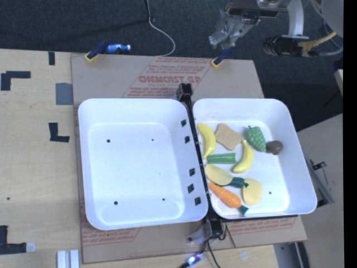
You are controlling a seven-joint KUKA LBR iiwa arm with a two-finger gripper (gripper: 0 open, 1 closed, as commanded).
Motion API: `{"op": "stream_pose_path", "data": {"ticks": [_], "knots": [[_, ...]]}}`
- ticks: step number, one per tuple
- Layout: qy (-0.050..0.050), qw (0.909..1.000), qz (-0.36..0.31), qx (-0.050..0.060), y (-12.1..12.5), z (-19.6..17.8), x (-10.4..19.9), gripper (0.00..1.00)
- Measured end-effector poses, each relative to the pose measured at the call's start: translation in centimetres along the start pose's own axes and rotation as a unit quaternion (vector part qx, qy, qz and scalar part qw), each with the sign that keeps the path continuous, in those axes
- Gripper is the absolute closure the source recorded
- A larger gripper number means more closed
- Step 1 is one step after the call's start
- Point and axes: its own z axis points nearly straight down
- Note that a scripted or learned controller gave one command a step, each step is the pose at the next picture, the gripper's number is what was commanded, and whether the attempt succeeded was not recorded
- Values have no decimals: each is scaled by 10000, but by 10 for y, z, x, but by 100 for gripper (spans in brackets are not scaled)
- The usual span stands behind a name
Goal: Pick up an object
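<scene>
Gripper (226, 33) hanging high beyond the far edge of the bench, above the right bin's (295, 149) far side — jaws apart, nothing between them. Task things all lying in the right bin: two bananas (208, 139) (245, 157), bread slice (227, 136), grapes (256, 138), carrot (225, 194), a green piece (221, 158), others bunched toward the bin's left wall. Left bin (89, 161) holding nothing. Risk, as I'm judging it — items are touching and overlapping, so descending jaws may be landing on two at once or nudging a curved banana aside and closing on air.
</scene>
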Motion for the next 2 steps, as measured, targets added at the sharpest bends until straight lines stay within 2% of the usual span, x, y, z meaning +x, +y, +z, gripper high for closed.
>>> {"op": "stream_pose_path", "data": {"ticks": [1, 2], "knots": [[3, 10000, 2, -4, -31, -83, 14, 100], [-12, 9999, -7, 142, -63, 104, 77, 100]]}}
